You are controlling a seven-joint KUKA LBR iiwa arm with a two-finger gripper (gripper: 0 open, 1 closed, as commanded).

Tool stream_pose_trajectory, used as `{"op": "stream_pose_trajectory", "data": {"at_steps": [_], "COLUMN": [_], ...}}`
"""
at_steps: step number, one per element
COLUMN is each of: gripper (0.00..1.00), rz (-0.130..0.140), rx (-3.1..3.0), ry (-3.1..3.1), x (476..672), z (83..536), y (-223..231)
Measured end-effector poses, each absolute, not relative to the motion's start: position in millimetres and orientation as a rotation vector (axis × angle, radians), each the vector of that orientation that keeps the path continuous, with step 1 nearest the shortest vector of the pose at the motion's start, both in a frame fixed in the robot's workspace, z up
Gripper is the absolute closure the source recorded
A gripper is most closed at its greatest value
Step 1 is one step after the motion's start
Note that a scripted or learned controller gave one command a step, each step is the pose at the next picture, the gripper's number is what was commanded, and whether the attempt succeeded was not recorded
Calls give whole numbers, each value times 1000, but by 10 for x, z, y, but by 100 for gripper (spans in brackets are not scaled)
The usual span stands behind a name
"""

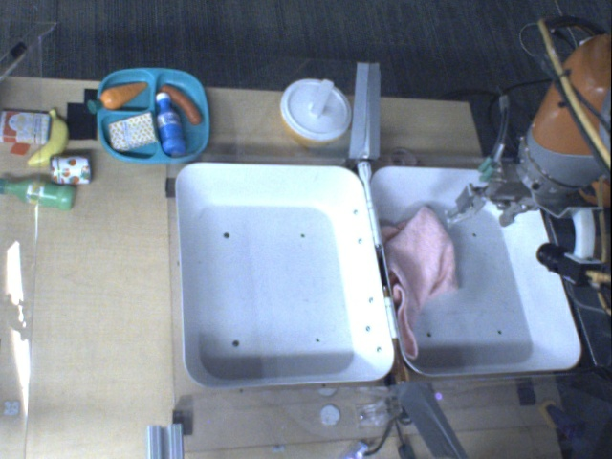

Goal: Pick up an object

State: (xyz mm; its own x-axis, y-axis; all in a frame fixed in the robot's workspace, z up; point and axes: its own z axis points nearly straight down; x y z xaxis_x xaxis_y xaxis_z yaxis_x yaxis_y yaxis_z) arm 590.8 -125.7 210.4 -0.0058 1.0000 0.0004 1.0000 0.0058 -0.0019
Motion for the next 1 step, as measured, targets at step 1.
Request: {"op": "stream_pose_trajectory", "data": {"at_steps": [1], "gripper": [0], "rz": [-4], "rx": [-2153], "ry": [-2291], "x": [5878], "z": [941], "y": [-1064]}}
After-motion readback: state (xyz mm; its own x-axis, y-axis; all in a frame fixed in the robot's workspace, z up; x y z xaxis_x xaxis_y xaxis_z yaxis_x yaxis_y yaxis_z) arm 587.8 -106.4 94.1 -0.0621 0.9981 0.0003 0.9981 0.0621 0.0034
